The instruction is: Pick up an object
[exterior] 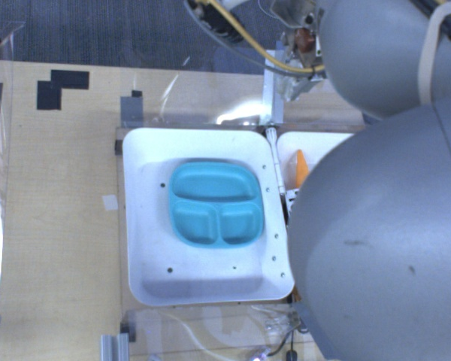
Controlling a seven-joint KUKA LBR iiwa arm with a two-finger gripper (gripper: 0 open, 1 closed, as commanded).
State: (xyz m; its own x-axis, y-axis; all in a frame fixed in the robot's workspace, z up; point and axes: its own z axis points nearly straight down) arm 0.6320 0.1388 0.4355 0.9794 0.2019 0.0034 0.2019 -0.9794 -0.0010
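Note:
A light-blue divided plate [214, 203] with three compartments lies in the middle of the left white bin [146, 262]. An orange object [300, 168] shows as a thin sliver at the near-left corner of the right bin [316, 143]. The grey arm [383, 224] covers nearly all of that right bin, so the rest of the orange object is hidden under it.
The bins sit on a pale wooden bench [52, 224]. A yellow cable and wrist hardware [286, 47] hang above the divider between the bins. Black markers [60, 87] lie at the bench's far left. A clear panel edge runs along the left side.

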